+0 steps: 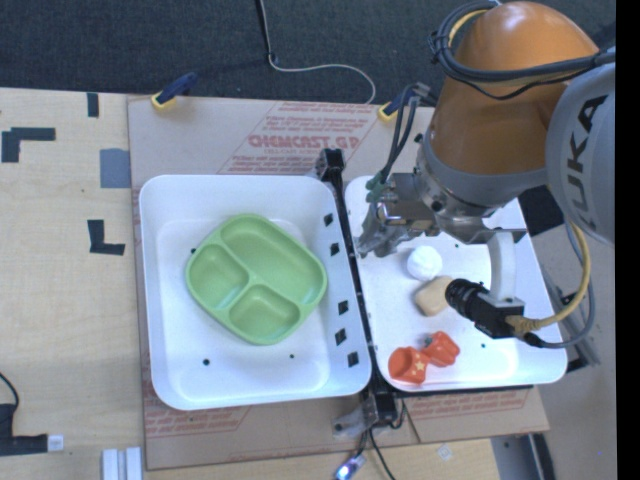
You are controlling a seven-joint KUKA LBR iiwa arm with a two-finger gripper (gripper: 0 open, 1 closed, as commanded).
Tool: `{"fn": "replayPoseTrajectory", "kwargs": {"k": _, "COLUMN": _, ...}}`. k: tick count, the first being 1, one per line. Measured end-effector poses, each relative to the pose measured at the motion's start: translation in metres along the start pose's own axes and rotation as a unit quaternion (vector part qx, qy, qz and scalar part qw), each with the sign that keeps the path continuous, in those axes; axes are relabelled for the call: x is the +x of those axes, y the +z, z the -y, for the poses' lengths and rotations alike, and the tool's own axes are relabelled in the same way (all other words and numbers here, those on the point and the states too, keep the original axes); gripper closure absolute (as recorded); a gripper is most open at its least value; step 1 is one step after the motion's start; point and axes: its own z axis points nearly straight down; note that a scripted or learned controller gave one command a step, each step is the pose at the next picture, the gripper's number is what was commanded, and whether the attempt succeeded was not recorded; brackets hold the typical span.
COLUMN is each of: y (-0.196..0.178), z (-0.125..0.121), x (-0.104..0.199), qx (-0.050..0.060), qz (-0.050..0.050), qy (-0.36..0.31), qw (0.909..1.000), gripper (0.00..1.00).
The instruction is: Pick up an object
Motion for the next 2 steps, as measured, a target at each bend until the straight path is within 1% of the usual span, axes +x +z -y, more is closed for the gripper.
{"fn": "replayPoseTrajectory", "kwargs": {"k": 1, "y": 0.012, "z": 0.002, "x": -0.008, "qx": 0.009, "qz": 0.003, "qy": 0.004, "qw": 0.9999, "gripper": 1.00}}
{"fn": "replayPoseTrajectory", "kwargs": {"k": 2, "y": -0.086, "z": -0.001, "x": 0.053, "qx": 0.003, "qz": 0.000, "qy": -0.001, "qw": 1.0000, "gripper": 1.00}}
